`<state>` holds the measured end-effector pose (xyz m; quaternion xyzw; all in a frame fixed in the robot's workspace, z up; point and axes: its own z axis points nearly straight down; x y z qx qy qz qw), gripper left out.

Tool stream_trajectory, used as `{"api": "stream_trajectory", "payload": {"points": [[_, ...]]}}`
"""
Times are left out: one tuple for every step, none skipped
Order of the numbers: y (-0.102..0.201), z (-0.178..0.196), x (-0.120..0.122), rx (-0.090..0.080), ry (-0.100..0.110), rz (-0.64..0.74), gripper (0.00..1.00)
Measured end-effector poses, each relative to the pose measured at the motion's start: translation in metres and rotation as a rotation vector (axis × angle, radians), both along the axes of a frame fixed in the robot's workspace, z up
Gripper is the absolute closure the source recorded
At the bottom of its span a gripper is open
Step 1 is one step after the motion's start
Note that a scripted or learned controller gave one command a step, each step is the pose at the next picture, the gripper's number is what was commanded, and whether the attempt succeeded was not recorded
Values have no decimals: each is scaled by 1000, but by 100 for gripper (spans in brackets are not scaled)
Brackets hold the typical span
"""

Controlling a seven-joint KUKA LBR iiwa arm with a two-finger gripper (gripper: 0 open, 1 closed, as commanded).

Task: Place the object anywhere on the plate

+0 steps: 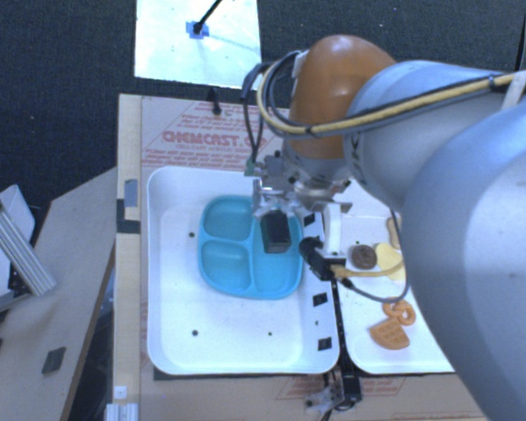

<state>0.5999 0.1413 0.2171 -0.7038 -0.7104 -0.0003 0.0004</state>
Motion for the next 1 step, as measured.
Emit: {"api": "stream_trajectory", "payload": {"points": [[-3,1,0,-1,0,-3,0]]}}
